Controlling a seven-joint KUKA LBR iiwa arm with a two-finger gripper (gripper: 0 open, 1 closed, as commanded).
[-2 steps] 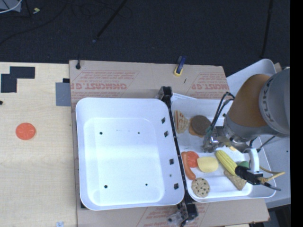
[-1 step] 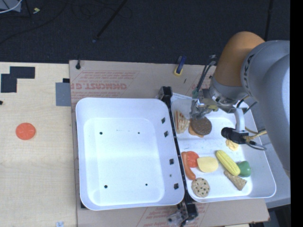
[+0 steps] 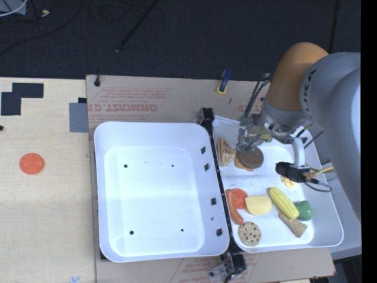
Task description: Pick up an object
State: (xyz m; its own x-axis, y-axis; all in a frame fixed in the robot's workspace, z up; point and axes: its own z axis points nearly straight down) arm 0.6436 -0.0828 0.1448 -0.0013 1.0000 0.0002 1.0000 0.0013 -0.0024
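White bins (image 3: 153,131), two, one corn cob (image 3: 283,202), one cookie (image 3: 250,233)

left bin (image 3: 106,158) beside right bin (image 3: 330,229); corn (image 3: 283,202) right of potato (image 3: 258,205); cookie (image 3: 250,233) in front
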